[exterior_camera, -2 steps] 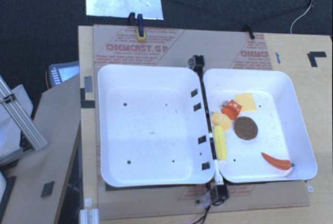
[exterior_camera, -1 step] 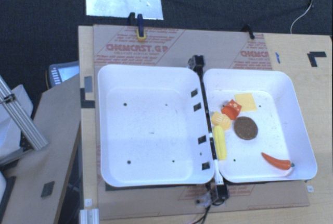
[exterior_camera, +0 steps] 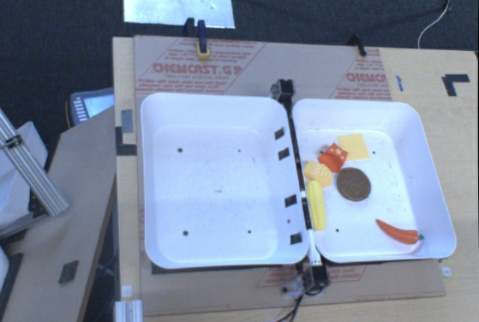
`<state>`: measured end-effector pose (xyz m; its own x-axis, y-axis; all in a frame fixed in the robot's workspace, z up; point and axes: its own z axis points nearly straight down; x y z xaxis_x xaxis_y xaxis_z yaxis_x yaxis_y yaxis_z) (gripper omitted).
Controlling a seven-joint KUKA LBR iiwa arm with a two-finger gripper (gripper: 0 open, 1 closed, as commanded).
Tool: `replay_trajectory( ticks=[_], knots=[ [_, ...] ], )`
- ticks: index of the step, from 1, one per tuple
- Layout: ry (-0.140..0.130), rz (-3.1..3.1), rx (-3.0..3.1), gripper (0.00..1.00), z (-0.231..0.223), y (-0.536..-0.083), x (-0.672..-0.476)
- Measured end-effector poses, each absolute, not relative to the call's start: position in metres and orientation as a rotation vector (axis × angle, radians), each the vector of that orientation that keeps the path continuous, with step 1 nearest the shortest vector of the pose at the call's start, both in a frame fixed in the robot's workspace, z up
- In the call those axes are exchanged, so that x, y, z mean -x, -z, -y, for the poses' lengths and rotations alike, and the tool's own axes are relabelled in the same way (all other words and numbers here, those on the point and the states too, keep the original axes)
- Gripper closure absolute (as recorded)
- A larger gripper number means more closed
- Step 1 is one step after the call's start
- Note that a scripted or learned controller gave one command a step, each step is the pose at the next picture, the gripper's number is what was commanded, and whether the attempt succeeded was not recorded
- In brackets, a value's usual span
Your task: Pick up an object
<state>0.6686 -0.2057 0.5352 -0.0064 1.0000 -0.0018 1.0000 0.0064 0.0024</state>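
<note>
The right bin [exterior_camera: 426, 163] holds several small items. A yellow square slab [exterior_camera: 352, 147] lies toward its far side. Beside it sits a small red-orange piece [exterior_camera: 333, 157], touching a yellow lumpy piece [exterior_camera: 317, 174]. A brown round disc [exterior_camera: 353, 184] rests near the middle. A long yellow piece like a corn cob [exterior_camera: 316, 205] lies along the left wall. A red-orange chili pepper [exterior_camera: 397, 231] lies at the near right corner.
The left bin [exterior_camera: 217, 178] stands beside the right one, joined by a black-clipped divider [exterior_camera: 293, 163]. Both sit on a cardboard sheet [exterior_camera: 247, 66] on the bench. A yellow clamp [exterior_camera: 202, 49] holds the sheet's far edge. A metal frame [exterior_camera: 30, 171] leans at the left.
</note>
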Motion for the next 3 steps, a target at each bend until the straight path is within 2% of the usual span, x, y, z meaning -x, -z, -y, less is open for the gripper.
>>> replay_trajectory(
  ticks=[3],
  knots=[
    [-0.001, -2.226, -2.211, 1.00, 0.2056, -0.5354, -0.6686]
  ],
)
